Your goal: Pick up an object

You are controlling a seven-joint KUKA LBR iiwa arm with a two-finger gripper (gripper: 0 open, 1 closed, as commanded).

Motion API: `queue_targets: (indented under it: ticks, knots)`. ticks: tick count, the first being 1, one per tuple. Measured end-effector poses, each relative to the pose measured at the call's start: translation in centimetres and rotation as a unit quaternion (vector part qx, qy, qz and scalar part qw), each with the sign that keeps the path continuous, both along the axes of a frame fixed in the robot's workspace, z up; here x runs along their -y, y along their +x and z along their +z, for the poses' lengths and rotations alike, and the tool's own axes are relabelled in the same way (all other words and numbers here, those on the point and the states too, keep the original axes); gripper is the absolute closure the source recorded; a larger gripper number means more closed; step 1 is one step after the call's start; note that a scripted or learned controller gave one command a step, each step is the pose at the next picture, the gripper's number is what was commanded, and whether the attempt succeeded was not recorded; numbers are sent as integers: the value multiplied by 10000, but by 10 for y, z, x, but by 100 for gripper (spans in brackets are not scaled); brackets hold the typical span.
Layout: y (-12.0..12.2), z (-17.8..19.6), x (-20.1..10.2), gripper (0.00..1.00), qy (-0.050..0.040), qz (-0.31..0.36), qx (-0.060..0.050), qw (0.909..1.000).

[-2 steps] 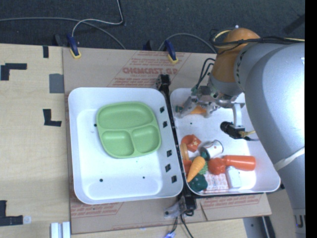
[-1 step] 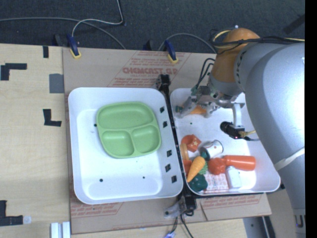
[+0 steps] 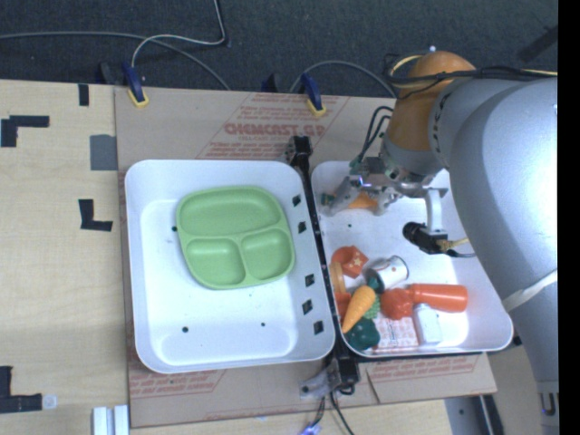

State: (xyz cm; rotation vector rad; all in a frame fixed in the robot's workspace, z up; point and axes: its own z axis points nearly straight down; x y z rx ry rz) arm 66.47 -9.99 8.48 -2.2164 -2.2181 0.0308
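Note:
My gripper (image 3: 360, 195) is low in the far left part of the right bin (image 3: 471, 338), under the grey arm with its orange band. A small orange object (image 3: 367, 203) lies right at the gripper's tip, partly hidden by it. Nearer the front of this bin lie a red-orange piece (image 3: 349, 261), a small white and grey cup (image 3: 391, 271), a toy carrot (image 3: 360, 304), a long red-orange toy (image 3: 428, 297), a dark green item (image 3: 362, 334) and a white block (image 3: 427, 325).
The left bin (image 3: 154, 333) holds a green divided plate (image 3: 236, 236). A printed card (image 3: 395, 334) lies under the toys at the right bin's front. The black divider (image 3: 311, 234) between the bins runs just left of the gripper.

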Motion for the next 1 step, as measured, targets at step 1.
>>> queue_targets:
  ticks: [1]
  knots:
    - [0, 0, 2, 0, 21, 5, -2, 10000]
